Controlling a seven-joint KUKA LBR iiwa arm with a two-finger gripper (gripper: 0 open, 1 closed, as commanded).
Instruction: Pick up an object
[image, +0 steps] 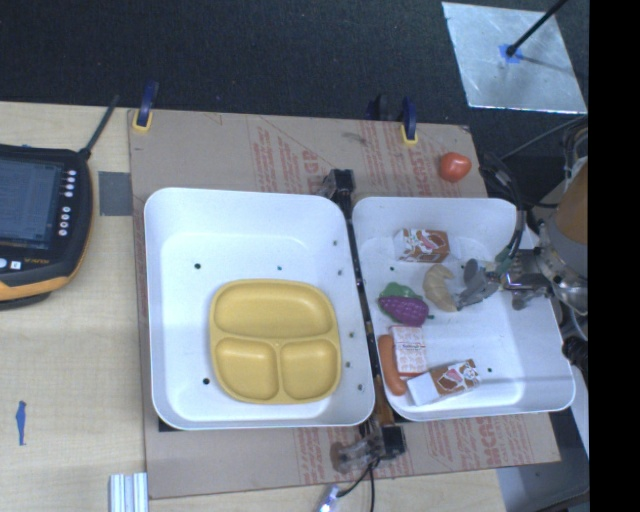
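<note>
Claw (470, 283) is reaching into the right bin (535, 395) from the right, fingers parted, hanging just beside a tan lump (438, 285) without gripping it. Grapes (402, 304) are lying left of the lump, a packet (422, 243) above it. A yellow tray (275, 340) is sitting in the left bin (170, 225).

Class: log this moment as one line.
task: pick object | end effector: in right bin, beside tan item | grasp: unconfirmed | yellow tray: left bin
</note>
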